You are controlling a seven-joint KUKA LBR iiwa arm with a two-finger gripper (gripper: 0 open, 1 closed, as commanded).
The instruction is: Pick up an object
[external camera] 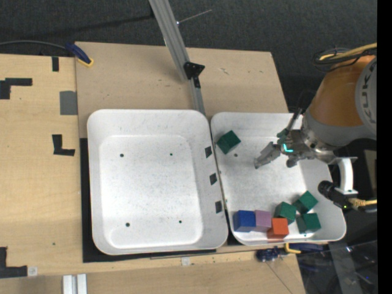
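Probably easiest to pick: lone green block (228, 141), at about 10 o'clock in the right bin (257, 124), sitting by itself, well apart from the rest. Looks small, hard and light; not likely to squash or break. Smooth sides, so maybe a bit slippery. Best held on two flat sides facing each other, not on the corners.

Gripper (267, 156) near the middle of the right bin, at about 4 o'clock from that block, with nothing between the fingers. Cannot tell if the jaws are open or closed.

Down at 6 o'clock in the same bin, a crowd: blue block (244, 220), purple block (263, 218), orange block (279, 226) and three more green blocks (306, 201), packed close, some touching. Harder to grab there.

Left bin (98, 127) just beside, sharing a wall with the right one.
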